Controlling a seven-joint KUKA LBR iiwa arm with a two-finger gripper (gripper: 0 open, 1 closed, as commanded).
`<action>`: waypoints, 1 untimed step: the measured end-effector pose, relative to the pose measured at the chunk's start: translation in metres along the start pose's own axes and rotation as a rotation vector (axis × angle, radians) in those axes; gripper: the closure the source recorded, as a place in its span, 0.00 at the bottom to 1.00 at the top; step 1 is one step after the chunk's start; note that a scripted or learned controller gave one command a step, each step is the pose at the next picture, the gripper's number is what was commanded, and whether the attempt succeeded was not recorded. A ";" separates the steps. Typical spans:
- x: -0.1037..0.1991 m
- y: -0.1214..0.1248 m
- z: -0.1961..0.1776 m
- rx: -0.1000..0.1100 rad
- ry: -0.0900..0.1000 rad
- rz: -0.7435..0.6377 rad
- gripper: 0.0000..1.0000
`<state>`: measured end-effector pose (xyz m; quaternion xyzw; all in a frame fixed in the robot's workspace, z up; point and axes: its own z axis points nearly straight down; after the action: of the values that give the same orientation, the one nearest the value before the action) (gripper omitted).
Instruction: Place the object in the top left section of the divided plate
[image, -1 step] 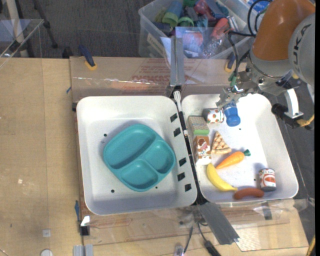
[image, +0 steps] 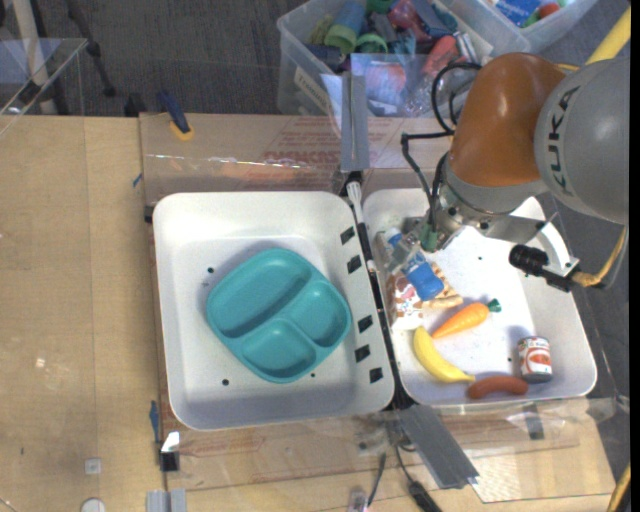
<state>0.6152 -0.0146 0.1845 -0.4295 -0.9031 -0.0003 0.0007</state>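
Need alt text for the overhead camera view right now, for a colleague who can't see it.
The gripper hangs low over the right bin, above a small blue item near a carrot, banana, sausage and can. A teal divided plate sits in the left bin.

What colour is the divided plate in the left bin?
Teal, plain, no pattern; the divided plate shows clearly in the camera view.

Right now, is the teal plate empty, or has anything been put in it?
Empty. All three sections of the plate show bare teal; the carrot and banana lie in the right bin.
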 end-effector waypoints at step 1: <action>0.091 0.003 0.000 0.000 0.000 -0.072 1.00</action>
<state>0.5603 0.0577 0.1843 -0.3967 -0.9179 -0.0002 0.0007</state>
